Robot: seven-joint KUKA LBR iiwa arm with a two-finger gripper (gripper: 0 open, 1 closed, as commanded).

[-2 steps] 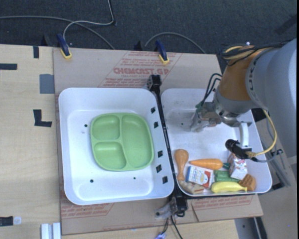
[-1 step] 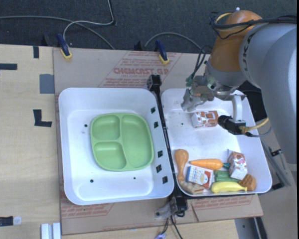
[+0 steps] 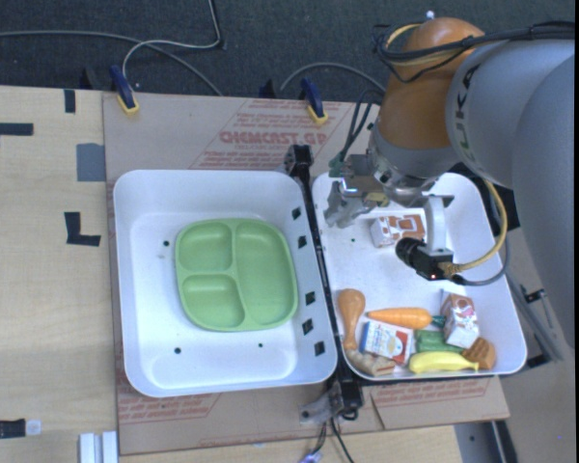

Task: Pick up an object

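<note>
Two white bins sit side by side on the bench. A green divided plate [image 3: 236, 273] lies in the left bin [image 3: 135, 287]. The right bin [image 3: 497, 287] holds a heap of toy food along its near edge: a carrot [image 3: 400, 316], a banana [image 3: 442, 362], small cartons [image 3: 384, 340]. The gripper [image 3: 352, 199] hangs over the bin's far left part, beside another small carton [image 3: 398, 229]; whether it is open cannot be told.

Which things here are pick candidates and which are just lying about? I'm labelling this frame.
Candidates: carrot, banana, small carton, orange-white box, under the arm.
Lying about: green divided plate, blue clamps, cables.
</note>
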